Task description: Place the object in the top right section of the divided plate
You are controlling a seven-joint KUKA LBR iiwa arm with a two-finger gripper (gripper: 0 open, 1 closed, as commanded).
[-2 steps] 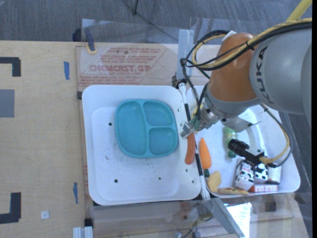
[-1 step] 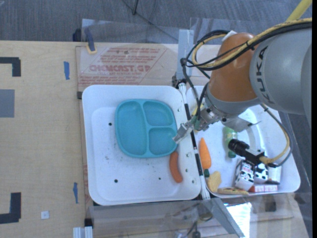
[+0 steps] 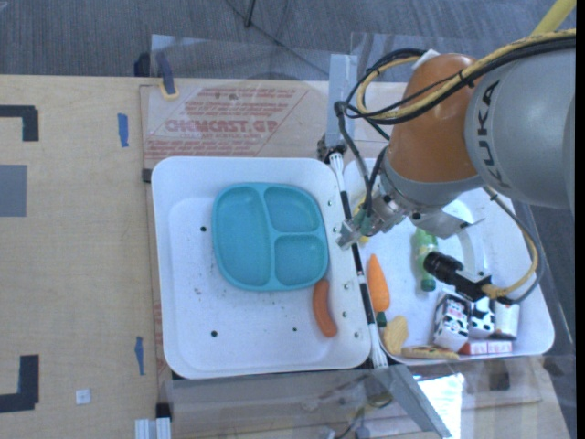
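While the gripper hung over the bin divider, finger state unreadable, best move was centring on the carrot before descending.

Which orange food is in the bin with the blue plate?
The sausage, lying just below the plate. The carrot lies in the other bin.

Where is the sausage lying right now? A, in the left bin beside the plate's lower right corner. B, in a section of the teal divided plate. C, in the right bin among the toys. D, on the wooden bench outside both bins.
A: the sausage lies on the left bin's floor just off the lower right corner of the teal divided plate, not in any section.
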